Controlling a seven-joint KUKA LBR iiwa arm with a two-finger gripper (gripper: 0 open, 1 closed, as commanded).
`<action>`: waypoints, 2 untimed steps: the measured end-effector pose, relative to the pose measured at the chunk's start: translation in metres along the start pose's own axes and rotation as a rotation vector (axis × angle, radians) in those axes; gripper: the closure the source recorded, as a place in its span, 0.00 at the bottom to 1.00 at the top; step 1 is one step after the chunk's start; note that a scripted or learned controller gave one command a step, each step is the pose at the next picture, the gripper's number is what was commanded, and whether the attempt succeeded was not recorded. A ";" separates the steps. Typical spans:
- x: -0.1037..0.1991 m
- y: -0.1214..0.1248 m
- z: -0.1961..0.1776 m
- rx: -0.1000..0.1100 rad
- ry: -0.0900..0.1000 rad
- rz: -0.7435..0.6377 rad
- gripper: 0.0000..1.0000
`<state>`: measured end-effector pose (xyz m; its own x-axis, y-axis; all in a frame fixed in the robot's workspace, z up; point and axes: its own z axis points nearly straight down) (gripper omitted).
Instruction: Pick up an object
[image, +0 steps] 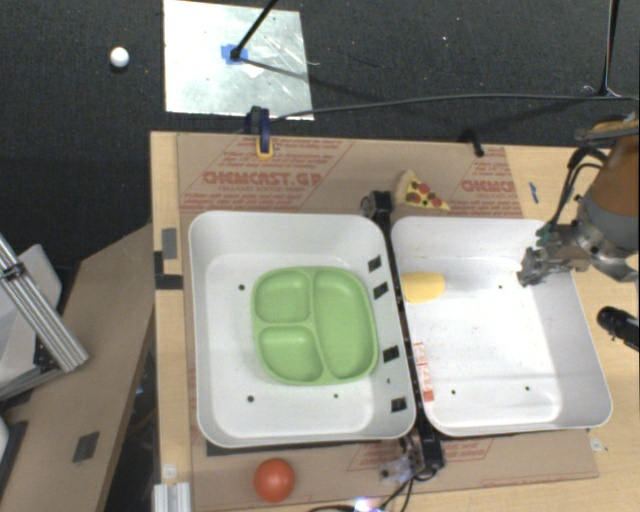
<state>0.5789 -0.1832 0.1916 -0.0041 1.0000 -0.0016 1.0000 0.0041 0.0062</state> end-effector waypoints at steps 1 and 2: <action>0.000 0.000 -0.044 0.000 0.000 0.000 1.00; 0.000 0.002 -0.093 -0.001 -0.001 -0.001 1.00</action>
